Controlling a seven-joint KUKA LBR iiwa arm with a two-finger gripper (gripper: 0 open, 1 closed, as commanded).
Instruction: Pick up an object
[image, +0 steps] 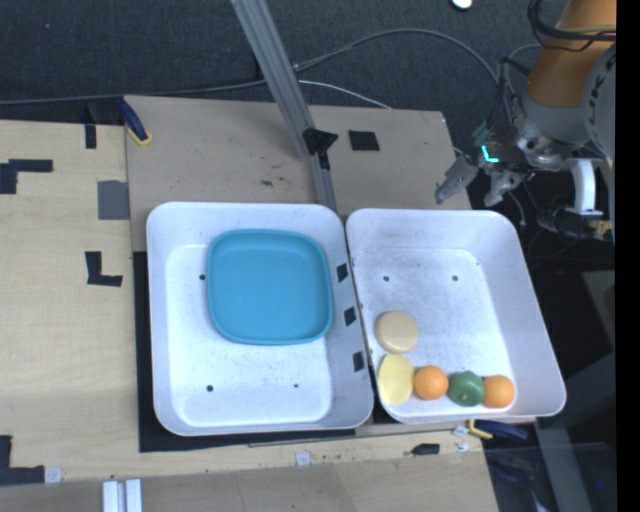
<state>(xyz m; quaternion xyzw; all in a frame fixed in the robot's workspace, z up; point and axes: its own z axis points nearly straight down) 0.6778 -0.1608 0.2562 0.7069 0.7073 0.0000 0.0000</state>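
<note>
Camera view: both bins are being looked down on at a slant; the arm is being seen at the upper right.
Hand position: the hand is being held above the desk, just past the far rim of the right bin, outside it.
Hand state: the fingers are being shown spread, with nothing between them; the hand is being read as open and carrying nothing.
Targets: five small items are being kept in the right bin, bunched at its near edge.
Item 1: a beige round piece is lying just behind the row.
Item 2: a pale yellow piece is sitting in the near left corner, touching or nearly touching the beige one.
Item 3: an orange ball is lying just beside the yellow piece.
Item 4: a green piece is wedged between the two orange ones.
Item 5: a second orange ball is lying at the right end of the row.
Left bin: a blue plate is lying flat in the left bin, well apart from the hand.
Done: nothing is being judged as done; no item is being lifted or touched.
Left: target choice, reach across the bin, descent, closing and lift are all being judged as outstanding.
Risk: the row is being packed tight against the near wall, so finger clearance is being judged as poor; the beige piece is being rated the easier pick.
</note>
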